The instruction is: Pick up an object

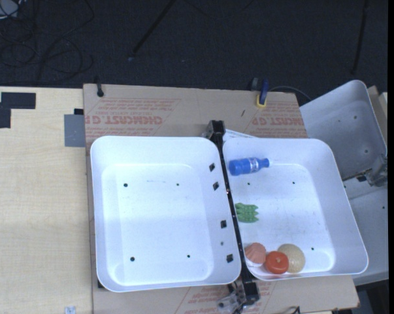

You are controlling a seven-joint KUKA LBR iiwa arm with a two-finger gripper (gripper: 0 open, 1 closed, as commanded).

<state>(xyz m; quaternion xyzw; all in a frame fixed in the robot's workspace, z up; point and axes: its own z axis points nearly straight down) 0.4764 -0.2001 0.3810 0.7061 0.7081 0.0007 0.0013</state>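
I cannot tell the tool's state; the red round toy (276, 262), crowded against neighbours at six o'clock in the right shallow white bin (349, 231), could slip from a pinch.

Left white bin (105, 175), cardboard sheet (151, 113) beneath, blue-yellow clamp (262, 92), wooden bench (33, 208)

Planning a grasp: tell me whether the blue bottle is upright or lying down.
Lying down. The blue bottle rests on its side in the right bin, cap pointing right.

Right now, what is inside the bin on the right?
The right bin holds a blue bottle, a green toy, and three round things huddled together. Anything under them is hidden.
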